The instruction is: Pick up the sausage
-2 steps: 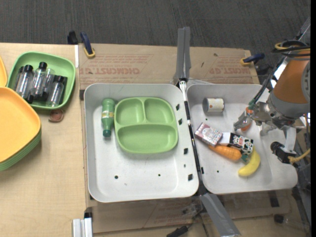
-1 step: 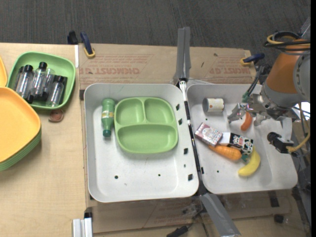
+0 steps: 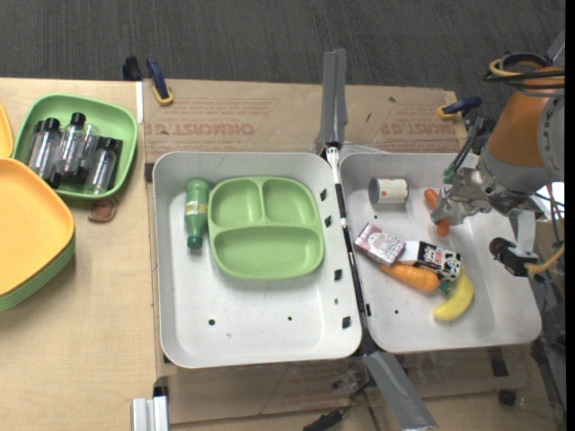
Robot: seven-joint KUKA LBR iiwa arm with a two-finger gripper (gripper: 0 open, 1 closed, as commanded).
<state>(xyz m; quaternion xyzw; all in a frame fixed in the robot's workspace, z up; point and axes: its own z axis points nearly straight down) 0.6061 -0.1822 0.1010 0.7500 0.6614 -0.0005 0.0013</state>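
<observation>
I see the sausage in the right bin, far right area, long axis roughly near-far. The gripper hangs right over it, touching or just beside; can't tell how its pincer stands. Cup sits left, carrot and banana nearer. Room looks tight by the bin wall.

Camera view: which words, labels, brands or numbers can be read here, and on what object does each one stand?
"CHEMCRZT": red print, seen upside down on the brown cardboard sheet behind the left bin; my reading is uncertain.
Similar red print on the cardboard behind the right bin: too faint to read.
Pink carton, black-and-white carton, green bottle: print too small to read.
</observation>
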